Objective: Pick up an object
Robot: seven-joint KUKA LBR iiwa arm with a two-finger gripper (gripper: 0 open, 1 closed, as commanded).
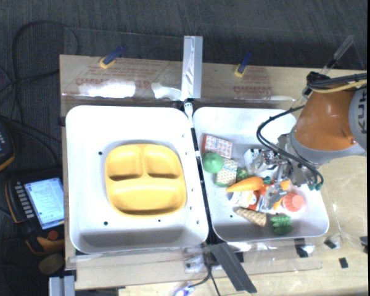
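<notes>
Arm (pixel 330 125) comes in from the right, orange band sitting over the right bin's (pixel 234 119) back right part, wrist angled down toward the pile of toys. Gripper (pixel 272 187) is down among the clutter in the middle of that bin, roughly between the carrot (pixel 246 184) and the red round piece (pixel 294 202); can't tell its opening (metal parts and cables blur into the objects there), and nothing is visibly held. Pickable objects all sit in the right bin: red patterned card or box (pixel 217 145) toward the back left, green ball (pixel 213 163) just in front of it against the left wall, a pale speckled item (pixel 226 172) touching the ball's right side, orange carrot lying roughly flat just beside that, an ice cream cone (pixel 251 216) near the front pointing left, and a green broccoli-like piece (pixel 282 224) at the front right, next to the red round piece. Left bin (pixel 86 165) holds a yellow divided tray (pixel 146 177), centred, two small compartments at the back and one long one at the front. Bench (pixel 351 184) to the right of the bins is bare wood. Two clamps (pixel 111 56) with blue and yellow on them sit on the back board behind the bins.
</notes>
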